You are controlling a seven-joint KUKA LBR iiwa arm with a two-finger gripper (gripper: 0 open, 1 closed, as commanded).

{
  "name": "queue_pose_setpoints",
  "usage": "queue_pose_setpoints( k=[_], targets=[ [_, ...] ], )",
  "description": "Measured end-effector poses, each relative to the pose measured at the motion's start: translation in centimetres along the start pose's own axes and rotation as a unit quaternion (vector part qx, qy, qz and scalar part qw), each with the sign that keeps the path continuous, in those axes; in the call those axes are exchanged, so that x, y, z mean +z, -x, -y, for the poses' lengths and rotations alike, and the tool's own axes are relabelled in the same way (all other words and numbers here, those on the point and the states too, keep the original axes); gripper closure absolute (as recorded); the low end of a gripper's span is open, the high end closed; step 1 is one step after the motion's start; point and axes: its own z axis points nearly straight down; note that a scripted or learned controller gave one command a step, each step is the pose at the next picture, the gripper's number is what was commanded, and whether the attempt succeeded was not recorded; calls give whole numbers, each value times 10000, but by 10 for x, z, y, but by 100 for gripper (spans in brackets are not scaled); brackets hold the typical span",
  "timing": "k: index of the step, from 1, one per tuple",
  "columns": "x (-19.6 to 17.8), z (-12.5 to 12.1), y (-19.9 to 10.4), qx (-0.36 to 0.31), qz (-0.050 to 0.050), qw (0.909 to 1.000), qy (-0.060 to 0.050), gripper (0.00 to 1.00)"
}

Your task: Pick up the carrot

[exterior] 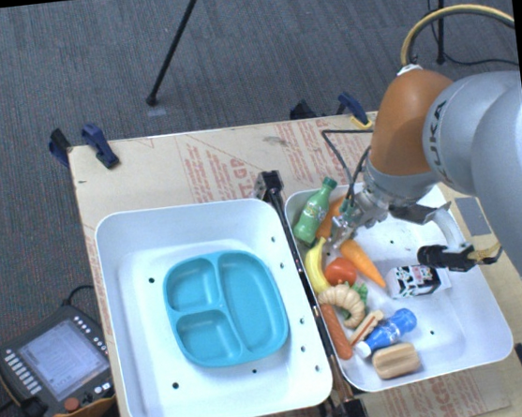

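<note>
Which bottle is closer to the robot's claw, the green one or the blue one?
The green bottle. It lies right beside the gripper at the bin's far end, while the blue bottle sits at the near end.

The end effector (346,223) hung low in the right bin (475,332), just above the carrot (364,264), with a green bottle (315,212) beside it. A banana (315,267), a tomato (341,271) and a small milk carton (413,280) lay near. The left bin (127,266) held a blue divided plate (225,308).
</note>
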Motion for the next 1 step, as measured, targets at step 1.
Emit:
queue_pose_setpoints(
  k=[1],
  targets=[
    [-78,2,5,1880,11,9822,21,100]
  ],
)
